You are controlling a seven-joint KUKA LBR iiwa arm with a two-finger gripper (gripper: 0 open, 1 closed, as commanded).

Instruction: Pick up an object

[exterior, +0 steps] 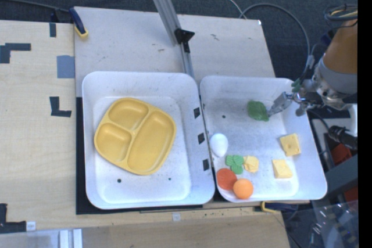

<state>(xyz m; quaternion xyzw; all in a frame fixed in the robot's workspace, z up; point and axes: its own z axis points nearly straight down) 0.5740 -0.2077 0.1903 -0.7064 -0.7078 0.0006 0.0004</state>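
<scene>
The right bin [264,85] holds several small items. A dark green leafy piece [257,110] lies near its far side. A white egg [218,143] rests against the left wall. Two yellow blocks [290,144] [282,169] sit on the right. A small green piece [235,162], a pale yellow piece [251,164], a red tomato [226,178] and an orange ball [243,188] cluster at the near edge. My gripper [279,105] reaches in from the right, low over the bin, its tip just right of the green leafy piece. Nothing is seen held in it.
The left bin [88,142] contains a yellow divided plate [135,135]. A slanted metal pole [164,3] rises behind the bins, with its foot at the gap between them. Cables [273,9] run across the bench at the back right.
</scene>
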